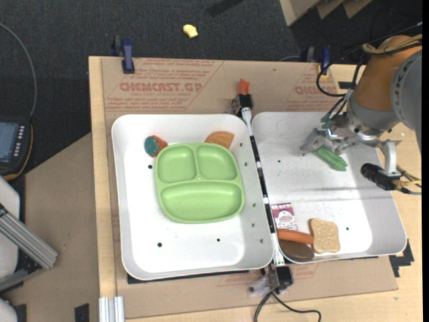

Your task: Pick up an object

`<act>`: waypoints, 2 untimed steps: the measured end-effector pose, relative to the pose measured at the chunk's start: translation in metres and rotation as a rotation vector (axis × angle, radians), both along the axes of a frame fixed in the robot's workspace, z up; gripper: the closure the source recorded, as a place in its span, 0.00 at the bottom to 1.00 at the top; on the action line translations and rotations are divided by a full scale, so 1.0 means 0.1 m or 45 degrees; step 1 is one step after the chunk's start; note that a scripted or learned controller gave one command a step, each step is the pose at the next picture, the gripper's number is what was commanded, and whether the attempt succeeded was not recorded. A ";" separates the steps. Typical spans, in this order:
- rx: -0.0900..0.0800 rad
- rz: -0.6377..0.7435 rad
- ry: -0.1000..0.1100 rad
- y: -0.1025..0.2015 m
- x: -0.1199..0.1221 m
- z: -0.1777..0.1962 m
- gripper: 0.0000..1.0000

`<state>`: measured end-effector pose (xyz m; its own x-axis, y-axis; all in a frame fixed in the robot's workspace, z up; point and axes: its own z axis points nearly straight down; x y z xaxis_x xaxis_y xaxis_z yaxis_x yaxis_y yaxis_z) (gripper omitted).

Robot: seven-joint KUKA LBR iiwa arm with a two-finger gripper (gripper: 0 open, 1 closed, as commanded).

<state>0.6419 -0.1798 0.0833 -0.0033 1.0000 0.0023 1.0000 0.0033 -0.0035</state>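
Observation:
My gripper (pixel 326 145) hangs over the far part of the right bin (pixel 375 200), its two silver fingers spread apart and pointing down. A long green piece of toy food (pixel 334 159) lies on the bin floor directly beneath and just in front of the fingertips; I cannot tell whether they touch it. Several more items sit at the right bin's near left corner: a slice of toast (pixel 326 236), an orange sausage (pixel 294 235), a brown patty (pixel 298 250) and a small pink packet (pixel 283 215).
The left bin (pixel 127 200) bears a green divided plate (pixel 198 182), with a red and teal toy (pixel 155 145) and a brown bread piece (pixel 220 139) at its far side. A black connector and cable (pixel 382 176) hang off the arm near the right bin's right wall.

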 end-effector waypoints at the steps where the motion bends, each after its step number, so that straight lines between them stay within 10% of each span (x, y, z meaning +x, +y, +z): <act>1: -0.004 -0.003 -0.008 -0.02 0.01 0.13 1.00; 2: -0.003 -0.003 -0.007 -0.02 0.01 0.12 0.00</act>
